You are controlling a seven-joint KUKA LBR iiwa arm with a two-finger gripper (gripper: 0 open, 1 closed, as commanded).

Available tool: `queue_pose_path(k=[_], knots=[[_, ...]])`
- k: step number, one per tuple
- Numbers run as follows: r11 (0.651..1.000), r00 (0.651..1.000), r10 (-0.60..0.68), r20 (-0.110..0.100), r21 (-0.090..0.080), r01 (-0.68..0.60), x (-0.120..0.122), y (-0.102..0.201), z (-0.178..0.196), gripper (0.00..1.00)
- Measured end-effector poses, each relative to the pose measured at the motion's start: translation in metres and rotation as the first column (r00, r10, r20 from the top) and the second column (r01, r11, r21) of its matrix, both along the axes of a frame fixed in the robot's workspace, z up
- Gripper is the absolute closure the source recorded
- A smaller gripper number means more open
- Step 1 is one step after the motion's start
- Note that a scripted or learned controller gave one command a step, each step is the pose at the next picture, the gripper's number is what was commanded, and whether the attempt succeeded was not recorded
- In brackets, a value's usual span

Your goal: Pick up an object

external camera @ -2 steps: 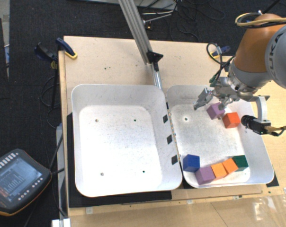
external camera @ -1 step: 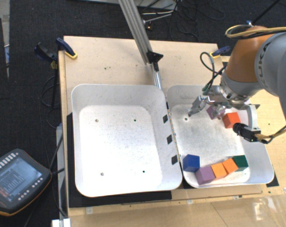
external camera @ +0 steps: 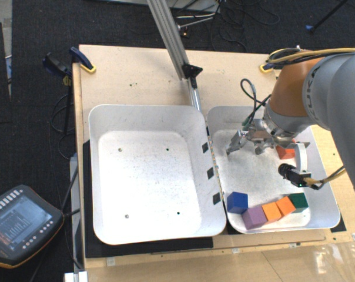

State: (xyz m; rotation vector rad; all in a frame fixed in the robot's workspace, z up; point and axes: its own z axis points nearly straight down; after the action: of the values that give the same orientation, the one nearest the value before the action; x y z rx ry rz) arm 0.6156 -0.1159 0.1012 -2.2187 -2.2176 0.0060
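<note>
Camera view: the blue cube [external camera: 237, 201], purple block [external camera: 254, 217], orange block [external camera: 272, 210] and green block [external camera: 295, 202] sit at the right bin's [external camera: 248, 157] six o'clock edge; they look light, rigid, best pinched across flat sides. The end effector [external camera: 254, 141] hovers toward twelve o'clock, nothing held; finger spread indiscernible.

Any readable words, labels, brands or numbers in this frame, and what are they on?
None can be read.
Teach pendant screen: it shows rows of display content, too small and blurred to read.
Blocks, the two bins, the arm and the gripper: no lettering shows on them.
</note>
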Motion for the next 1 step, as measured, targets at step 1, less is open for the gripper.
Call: queue_pose_path(k=[1], knots=[[1.0, 1.0, 0.0, 0.008, -0.001, 0.0, 0.0023, -0.0003, 0.0141, 1.0]])
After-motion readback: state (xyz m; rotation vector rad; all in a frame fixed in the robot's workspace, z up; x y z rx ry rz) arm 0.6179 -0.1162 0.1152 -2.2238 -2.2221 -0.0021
